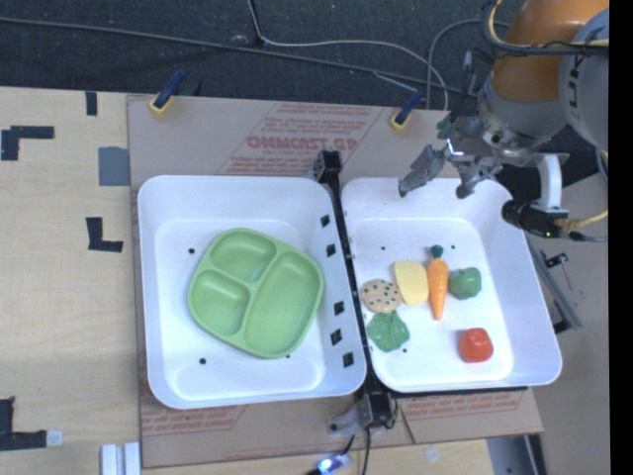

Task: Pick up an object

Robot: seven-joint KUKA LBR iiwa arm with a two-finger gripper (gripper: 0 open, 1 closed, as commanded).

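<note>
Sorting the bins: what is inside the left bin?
The left bin holds a green divided plate with nothing in its compartments. Whatever lies beneath the plate is covered.

You see the grey arm with its orange band (554,28) cut off by the top and right edges. The pale wooden tabletop (59,295) runs out past the left and bottom edges. The yellow wedge-shaped toy (410,281) partly covers the round speckled cookie (379,295).
</note>
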